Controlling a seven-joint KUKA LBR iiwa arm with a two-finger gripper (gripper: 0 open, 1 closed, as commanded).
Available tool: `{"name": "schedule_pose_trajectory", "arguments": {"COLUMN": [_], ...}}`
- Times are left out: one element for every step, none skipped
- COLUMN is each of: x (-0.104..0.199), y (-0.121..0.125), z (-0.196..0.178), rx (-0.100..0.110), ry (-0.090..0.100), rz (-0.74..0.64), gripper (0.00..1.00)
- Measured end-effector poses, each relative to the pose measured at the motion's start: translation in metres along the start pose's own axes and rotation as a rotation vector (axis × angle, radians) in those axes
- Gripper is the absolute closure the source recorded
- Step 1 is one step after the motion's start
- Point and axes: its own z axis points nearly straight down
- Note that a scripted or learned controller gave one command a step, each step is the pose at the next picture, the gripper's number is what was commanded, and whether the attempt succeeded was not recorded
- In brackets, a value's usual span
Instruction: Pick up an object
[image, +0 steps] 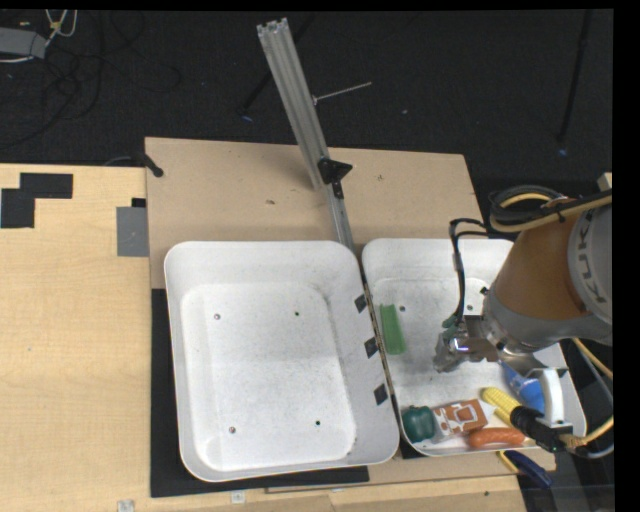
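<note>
We've got the gripper low over the floor of the right bin, right of centre in the frame. Can't tell its state: it reads as a small metallic blob under the wrist, too blurred. Nothing visible in it.

Arm comes in from the right edge and covers the bin's right half, so anything under it is hidden from us.

Candidates all sit in that bin:
- green bar, flat, long and narrow, lying just inside the divider, left of the gripper and apart from it. Closest isolated target, we'd guess.
- cluster in the bin's lower corner, packed together: dark green lump, orange-and-white packet, orange stick, yellow piece, blue-and-white item partly under the arm.

Clutter likely slid there against the wall; harder pick, pieces touching.

Left bin sits alongside the right one, lower centre.
</note>
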Motion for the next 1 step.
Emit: {"name": "schedule_pose_trajectory", "arguments": {"x": [0.0011], "y": [-0.0073], "z": [-0.0456], "rx": [0.0], "ry": [0.0], "rz": [-0.009], "gripper": [1.0]}}
